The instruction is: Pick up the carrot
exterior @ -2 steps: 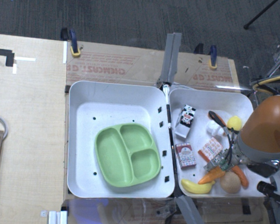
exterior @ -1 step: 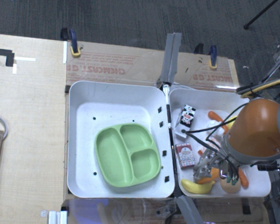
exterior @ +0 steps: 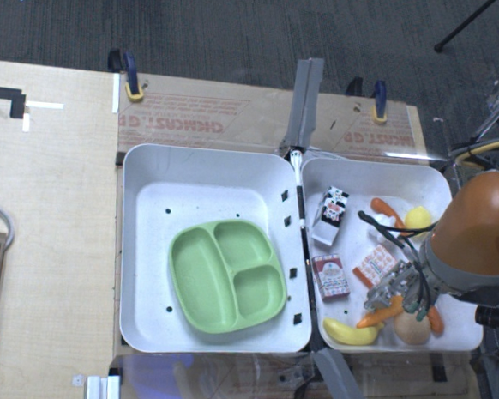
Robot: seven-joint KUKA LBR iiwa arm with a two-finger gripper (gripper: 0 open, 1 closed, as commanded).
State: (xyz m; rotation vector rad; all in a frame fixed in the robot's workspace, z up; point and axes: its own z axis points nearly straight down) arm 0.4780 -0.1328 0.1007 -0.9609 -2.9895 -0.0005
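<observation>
Surface (exterior: 41, 221) carries two white bins. Left bin (exterior: 148, 178) holds a green tray (exterior: 226, 274), well apart from the action. Right bin (exterior: 381, 172) is cluttered; arm (exterior: 484, 226) hangs over its right side, gripper (exterior: 402, 288) low at front right, jaws state can't tell, buried in clutter. Carrot (exterior: 380, 315) lies right at the gripper, long axis diagonal, one end toward front-left, the other rising right. Crowding it: banana (exterior: 348, 332) in front-left, tan ball (exterior: 411, 328) on the right, red box (exterior: 331, 276) on the left. Second orange piece (exterior: 386, 210) and lemon (exterior: 418, 219) near back wall.
</observation>
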